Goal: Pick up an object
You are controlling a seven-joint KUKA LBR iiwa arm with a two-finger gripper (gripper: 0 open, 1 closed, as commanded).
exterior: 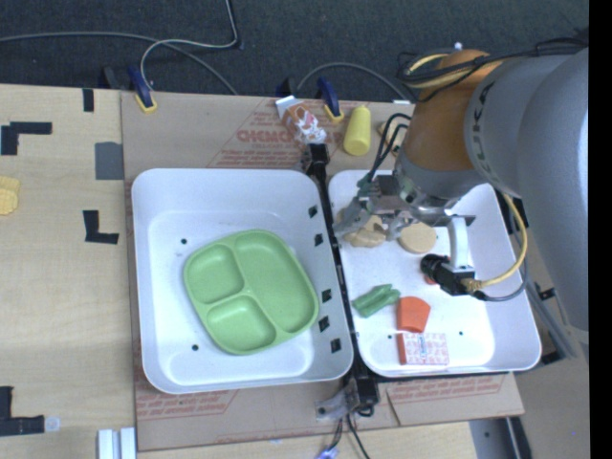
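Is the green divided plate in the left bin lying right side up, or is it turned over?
Right side up. The green divided plate lies flat in the left bin, and its three hollow compartments face upward.

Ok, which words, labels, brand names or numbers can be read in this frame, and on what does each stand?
Red print on the cardboard sheet behind the left bin: too blurred to read.
Markings on the red-and-white packet in the right bin: too small to read.
Wrapper beside the yellow item: unreadable.

Wooden bench (57,285), black tape marks at nine o'clock; cardboard sheet (249,132) at centre; dark carpet (287,17) with cables at twelve o'clock.
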